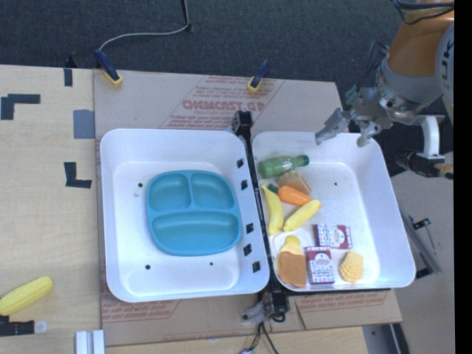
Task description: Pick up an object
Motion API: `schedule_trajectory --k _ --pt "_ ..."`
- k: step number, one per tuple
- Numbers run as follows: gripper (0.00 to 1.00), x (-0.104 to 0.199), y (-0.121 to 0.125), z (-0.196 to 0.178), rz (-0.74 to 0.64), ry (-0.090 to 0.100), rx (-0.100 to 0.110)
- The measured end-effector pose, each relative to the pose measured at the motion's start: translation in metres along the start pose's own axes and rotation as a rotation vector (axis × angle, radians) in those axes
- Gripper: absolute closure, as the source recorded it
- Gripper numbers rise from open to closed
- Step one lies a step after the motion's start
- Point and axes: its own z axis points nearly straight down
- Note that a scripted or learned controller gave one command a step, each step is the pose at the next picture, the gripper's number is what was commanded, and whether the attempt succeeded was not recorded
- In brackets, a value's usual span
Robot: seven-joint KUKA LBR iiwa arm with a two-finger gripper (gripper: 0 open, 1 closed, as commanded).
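Cardboard-covered bench; two-finger gripper (345, 129) seen spread, unloaded, at 12 o'clock of right white bin (394, 220). Crowded toy food: green plastic bottle (282, 165) could be nudged, grasp missed.

Hidden, cropped and unclear parts of the scene

The grey arm (420, 46) is running off the top and right edges, so only its wrist end is showing. The end effector (345, 133) is appearing small and soft, and its finger spacing is not readable. A tan food piece (293, 181) is lying partly covered by the orange carrot (295, 195) and the green bottle (282, 166). Print on the two small red cartons (331, 236) is too fine to read. The black cable (181, 6) is leaving the frame at the top.
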Motion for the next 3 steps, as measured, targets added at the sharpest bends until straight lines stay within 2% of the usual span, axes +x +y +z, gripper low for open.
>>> schedule_trajectory --k 1,2,3 --pt "0.00 0.063 -0.009 0.082 -0.001 0.001 0.002" --pt "0.00 0.037 -0.039 0.171 0.001 0.000 0.004" --pt "1.00 0.038 -0.038 0.160 0.000 0.001 0.001"
